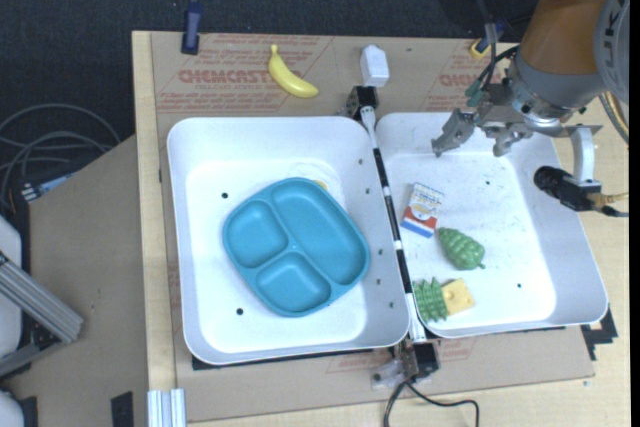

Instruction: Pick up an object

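Dark carpet is seen around a cardboard-covered worktop (250, 80), on which two shallow white bins are set side by side. The right bin (560, 290) is taken as the landmark. Directly to its left, touching along a shared edge, lies the left bin (190, 215), and a blue divided plate (293, 245) is seen in the middle of that bin. Beyond the left bin's far edge, well apart from the right bin, a yellow banana (290, 75) rests on the cardboard.

Inside the right bin, toward its left wall, three small things are found: a red, white and blue packet (424, 210) nearest the middle, a green knobbly toy (462, 248) just beside it toward the near edge, and a green and yellow piece (443, 299) against the near left corner.

The arm (575, 10) is reached in from the right and bent down over the far edge of the right bin. The tool (478, 135) hangs above the bin's far part, its fingers spread wide with nothing between them.

No object has yet been picked. The packet is judged the nearest candidate; a good grasp would probably call for the tool to be centred over one thing, clear of its neighbours and the bin wall, before it is lowered and closed.
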### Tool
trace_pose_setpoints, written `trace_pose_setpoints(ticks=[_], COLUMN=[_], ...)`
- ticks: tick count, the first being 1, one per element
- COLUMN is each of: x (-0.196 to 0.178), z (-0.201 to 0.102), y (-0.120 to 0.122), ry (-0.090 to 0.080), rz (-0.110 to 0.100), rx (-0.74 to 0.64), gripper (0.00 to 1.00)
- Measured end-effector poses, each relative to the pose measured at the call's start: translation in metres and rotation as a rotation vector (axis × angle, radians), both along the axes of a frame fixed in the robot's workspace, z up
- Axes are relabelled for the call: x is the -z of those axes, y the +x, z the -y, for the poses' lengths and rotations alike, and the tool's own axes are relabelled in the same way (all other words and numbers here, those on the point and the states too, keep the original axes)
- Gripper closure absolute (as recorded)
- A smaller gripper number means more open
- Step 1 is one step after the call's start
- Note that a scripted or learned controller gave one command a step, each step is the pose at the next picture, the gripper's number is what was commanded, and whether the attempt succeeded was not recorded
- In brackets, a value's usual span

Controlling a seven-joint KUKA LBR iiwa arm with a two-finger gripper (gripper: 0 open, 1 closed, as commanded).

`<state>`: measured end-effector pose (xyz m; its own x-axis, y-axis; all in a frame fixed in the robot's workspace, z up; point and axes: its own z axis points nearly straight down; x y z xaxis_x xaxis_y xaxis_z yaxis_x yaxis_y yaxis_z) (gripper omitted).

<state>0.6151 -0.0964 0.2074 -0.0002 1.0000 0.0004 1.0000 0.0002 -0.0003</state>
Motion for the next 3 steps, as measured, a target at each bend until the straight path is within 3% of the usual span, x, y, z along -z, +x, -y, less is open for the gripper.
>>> trace_pose_setpoints(ticks=[1,2,3], x=[0.042,0.123,0.123], z=[0.000,0.005,-0.001], y=[-0.056,-0.086,-0.108], ry=[0.000,0.000,0.001], rz=[-0.003,-0.001,-0.003], rx=[0.001,0.001,0.002], gripper=[0.00,0.00,0.00])
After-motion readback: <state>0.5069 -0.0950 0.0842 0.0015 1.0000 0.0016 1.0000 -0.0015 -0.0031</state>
